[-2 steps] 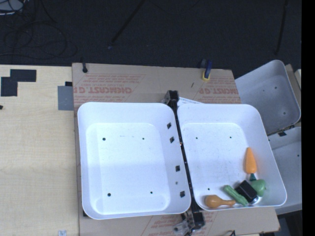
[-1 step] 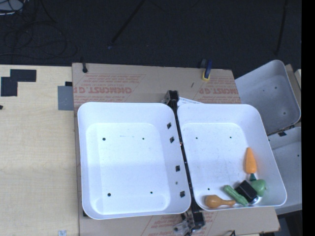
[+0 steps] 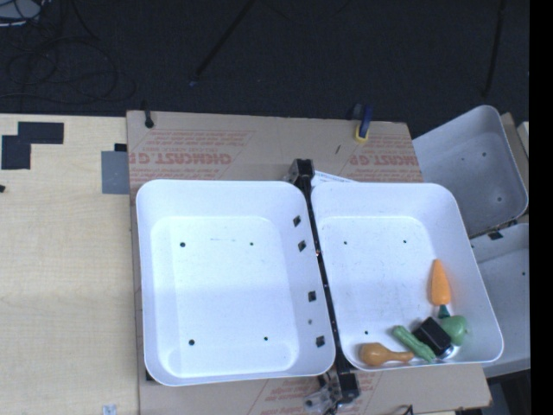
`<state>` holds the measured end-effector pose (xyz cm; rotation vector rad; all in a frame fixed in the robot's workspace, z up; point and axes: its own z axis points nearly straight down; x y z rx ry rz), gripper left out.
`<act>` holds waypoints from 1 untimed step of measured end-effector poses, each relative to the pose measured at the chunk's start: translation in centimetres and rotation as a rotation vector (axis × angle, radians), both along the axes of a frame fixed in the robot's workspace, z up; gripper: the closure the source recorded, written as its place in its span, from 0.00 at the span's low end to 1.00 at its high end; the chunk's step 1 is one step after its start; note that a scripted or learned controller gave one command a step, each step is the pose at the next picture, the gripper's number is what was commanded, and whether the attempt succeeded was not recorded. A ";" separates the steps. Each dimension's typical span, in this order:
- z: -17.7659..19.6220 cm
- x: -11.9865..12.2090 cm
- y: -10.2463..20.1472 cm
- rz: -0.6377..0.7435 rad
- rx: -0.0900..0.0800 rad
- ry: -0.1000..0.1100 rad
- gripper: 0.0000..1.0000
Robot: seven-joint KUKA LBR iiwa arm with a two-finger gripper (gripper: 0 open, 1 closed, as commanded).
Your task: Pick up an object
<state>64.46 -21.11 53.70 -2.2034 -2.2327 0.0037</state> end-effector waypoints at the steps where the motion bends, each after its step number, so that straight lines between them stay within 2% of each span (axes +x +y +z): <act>1: 0.0 0.0 0.0 0.000 0.000 0.000 1.00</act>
